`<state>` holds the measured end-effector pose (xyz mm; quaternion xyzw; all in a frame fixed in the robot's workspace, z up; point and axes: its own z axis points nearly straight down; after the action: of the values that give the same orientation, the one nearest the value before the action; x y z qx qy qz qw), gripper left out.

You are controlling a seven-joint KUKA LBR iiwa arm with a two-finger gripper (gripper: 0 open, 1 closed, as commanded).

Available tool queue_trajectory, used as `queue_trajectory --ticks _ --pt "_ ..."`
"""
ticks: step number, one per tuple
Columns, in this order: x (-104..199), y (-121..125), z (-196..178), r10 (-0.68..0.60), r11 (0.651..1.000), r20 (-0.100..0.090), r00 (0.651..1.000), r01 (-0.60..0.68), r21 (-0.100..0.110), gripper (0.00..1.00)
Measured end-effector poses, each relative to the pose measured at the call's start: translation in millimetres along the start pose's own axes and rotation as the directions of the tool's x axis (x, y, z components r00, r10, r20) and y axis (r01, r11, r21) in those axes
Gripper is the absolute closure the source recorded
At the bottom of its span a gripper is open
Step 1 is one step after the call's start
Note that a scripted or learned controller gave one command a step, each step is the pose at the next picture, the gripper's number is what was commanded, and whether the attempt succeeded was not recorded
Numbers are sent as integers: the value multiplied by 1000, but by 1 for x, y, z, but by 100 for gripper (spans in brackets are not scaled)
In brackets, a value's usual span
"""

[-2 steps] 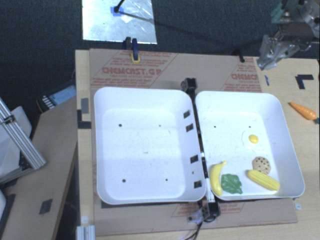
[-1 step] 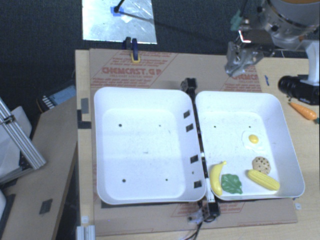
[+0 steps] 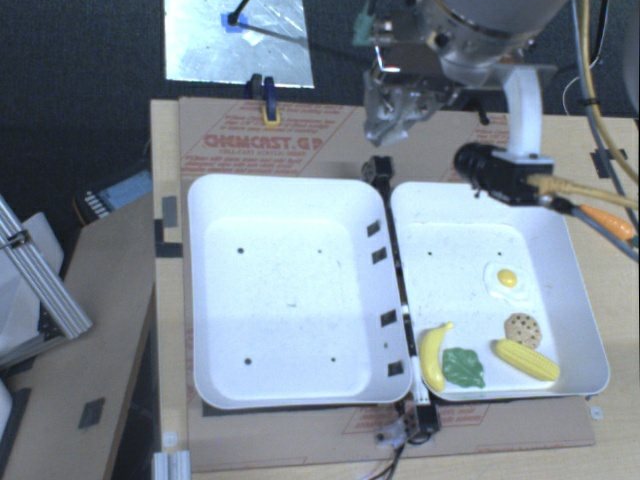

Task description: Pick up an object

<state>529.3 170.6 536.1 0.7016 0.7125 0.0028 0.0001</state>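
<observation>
Above bins' far edge, gripper (image 3: 385, 128) hangs, finger state unclear; banana (image 3: 433, 356), leaf (image 3: 463, 368), corn (image 3: 527, 360) crowded, risking mis-grasp.

two shallow white bins sit side by side on a bench topped with printed cardboard (image 3: 270, 140). the left bin (image 3: 215, 208) has small dark dots on its floor. the right bin (image 3: 585, 313) holds five toy foods, all toward its near end: a fried egg (image 3: 506, 279) by the right wall, a cookie (image 3: 522, 328) just below it, a corn cob (image 3: 527, 360) near the front right corner, a banana (image 3: 433, 356) against the dividing wall, and a green leafy piece (image 3: 464, 368) touching the banana's right side. the gripper (image 3: 385, 118) hangs above the far edge of the bins, blurred, so its state is hard to judge. a shiny metal sheet (image 3: 237, 26) lies beyond the bench.
</observation>
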Motion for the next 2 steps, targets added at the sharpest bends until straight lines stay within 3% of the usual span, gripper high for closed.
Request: queue_trajectory --ticks 1,2 --pt "66 46 85 7 1000 3 1000 -7 5 100" --pt "61 70 204 16 1000 8 1000 -16 14 100"
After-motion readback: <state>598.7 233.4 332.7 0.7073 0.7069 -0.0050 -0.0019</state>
